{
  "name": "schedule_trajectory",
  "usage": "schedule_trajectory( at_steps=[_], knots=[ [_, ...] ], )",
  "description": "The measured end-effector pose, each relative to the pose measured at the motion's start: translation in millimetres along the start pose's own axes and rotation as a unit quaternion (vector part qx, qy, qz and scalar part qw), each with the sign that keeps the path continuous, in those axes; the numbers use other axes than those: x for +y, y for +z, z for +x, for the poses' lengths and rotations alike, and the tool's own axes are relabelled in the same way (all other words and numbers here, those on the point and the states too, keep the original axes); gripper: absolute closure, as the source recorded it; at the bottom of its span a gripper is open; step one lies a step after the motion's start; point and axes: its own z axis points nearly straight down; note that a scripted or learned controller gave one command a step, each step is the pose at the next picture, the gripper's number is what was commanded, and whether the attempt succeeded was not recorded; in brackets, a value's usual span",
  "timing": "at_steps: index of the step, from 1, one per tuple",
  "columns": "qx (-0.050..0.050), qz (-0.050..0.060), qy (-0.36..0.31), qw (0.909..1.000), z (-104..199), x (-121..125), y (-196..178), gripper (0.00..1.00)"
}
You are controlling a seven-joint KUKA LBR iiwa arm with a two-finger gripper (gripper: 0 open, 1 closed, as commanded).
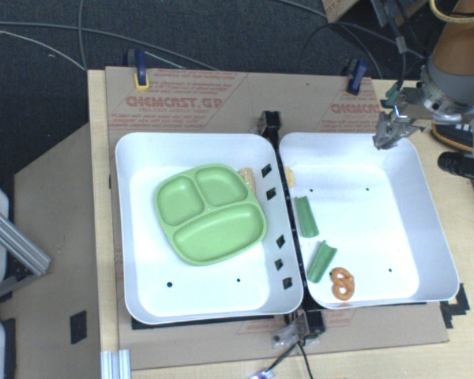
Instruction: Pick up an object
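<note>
The two green bean pods (306, 215) and the pretzel (342, 283), likely light, stiff and slightly slick, lie along the right bin's (426, 235) left wall, best pinched across their narrow middles, while the gripper (389, 133) hovers over the far rim, whether spread or clenched I cannot tell

The green plate (211, 214) hides most of a tan object (246, 179) behind it.
</note>
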Motion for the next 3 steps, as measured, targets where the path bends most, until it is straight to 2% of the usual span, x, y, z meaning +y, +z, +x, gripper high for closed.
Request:
schedule_trajectory(
  at_steps=[1,2,3],
  knots=[
    [0.0,0.0,0.0,1.0,0,2,-55,1.0],
    [0.002,0.006,-0.001,1.0,43,-16,-42,1.0],
    [0.003,0.007,-0.002,1.0,95,-27,-21,1.0]
  ],
)
